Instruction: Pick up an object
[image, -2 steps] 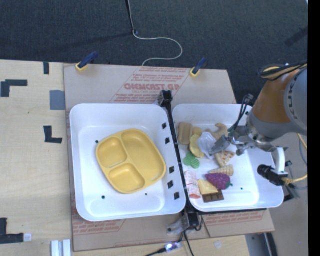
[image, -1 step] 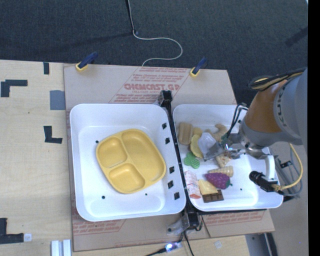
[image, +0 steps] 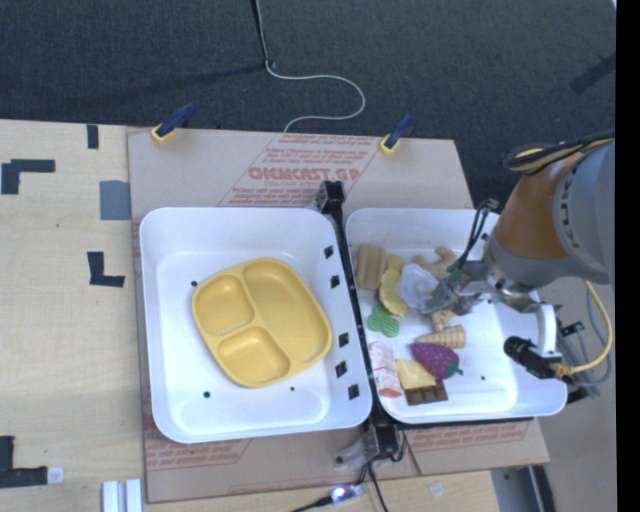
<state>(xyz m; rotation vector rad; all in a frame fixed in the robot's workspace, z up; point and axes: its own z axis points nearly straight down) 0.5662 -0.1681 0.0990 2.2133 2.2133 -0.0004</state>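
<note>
In the right bin (image: 500, 395), the gripper (image: 447, 290) sits low among crowded toy foods beside a pale crumpled piece (image: 418, 288), finger state impossible to tell, so a close could nudge neighbours like the purple grapes (image: 436, 357) and catch nothing.

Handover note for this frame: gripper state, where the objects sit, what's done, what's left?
Gripper: low in the right bin, among the toy food; whether it holds anything cannot be told.
Objects: purple grapes, green piece and beige block lie in the right bin; yellow divided tray lies in the left bin.
Done: no lift seen.
Left: grasp one item and raise it.
</note>
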